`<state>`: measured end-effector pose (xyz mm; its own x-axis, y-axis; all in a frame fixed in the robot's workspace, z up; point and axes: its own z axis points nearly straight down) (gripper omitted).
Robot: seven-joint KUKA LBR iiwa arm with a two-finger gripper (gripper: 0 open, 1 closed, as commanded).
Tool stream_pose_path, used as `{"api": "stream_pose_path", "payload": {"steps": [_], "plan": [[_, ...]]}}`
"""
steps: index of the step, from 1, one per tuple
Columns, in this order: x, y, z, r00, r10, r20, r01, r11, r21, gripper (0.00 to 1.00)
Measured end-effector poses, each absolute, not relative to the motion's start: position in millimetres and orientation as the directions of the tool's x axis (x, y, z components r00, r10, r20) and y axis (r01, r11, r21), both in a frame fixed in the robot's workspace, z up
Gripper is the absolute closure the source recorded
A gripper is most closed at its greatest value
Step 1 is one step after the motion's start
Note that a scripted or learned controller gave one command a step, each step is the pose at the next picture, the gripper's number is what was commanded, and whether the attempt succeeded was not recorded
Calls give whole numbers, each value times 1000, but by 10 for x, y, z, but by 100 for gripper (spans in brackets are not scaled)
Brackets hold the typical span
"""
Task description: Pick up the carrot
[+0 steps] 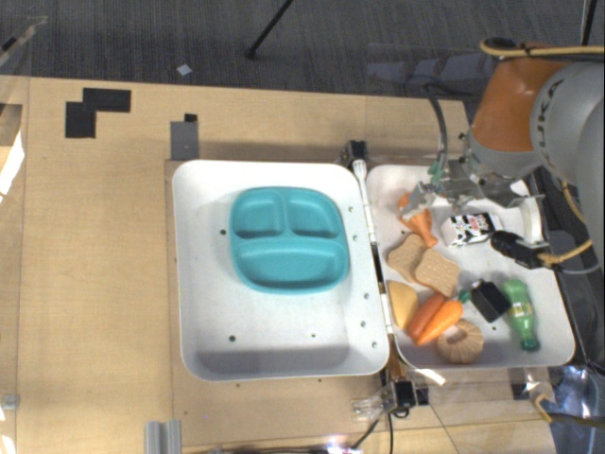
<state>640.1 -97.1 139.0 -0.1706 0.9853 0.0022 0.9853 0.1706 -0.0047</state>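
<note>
Carrot (437, 317) sits low in the right bin (558, 343), at about 7 o'clock from bin centre, lying aslant with its tip toward the divider. Claw (444, 185) is up at the bin's 11 o'clock corner, well apart from the carrot; can't tell if it's released or clenched, too cluttered there. Main risk: there's another orange piece (419, 223) just below the claw, easy to mistake for the target. Second risk: carrot is packed in. Bread slices (425, 265) touch it at 12 o'clock, a yellow wedge (402, 301) at 9, a round tan biscuit (460, 343) at 5, a black block (490, 301) at 2. A descent there likely lands on a neighbour or pinches two things. Green bottle (521, 316) lies near the right wall, out of the way. Left bin (203, 348) holds a teal divided plate (286, 238), irrelevant. Table (85, 282) otherwise not a factor.
</note>
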Motion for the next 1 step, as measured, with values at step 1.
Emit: {"api": "stream_pose_path", "payload": {"steps": [1], "plan": [[5723, -1107, 1094, -72, 997, -13, 997, 72, 40, 0]]}}
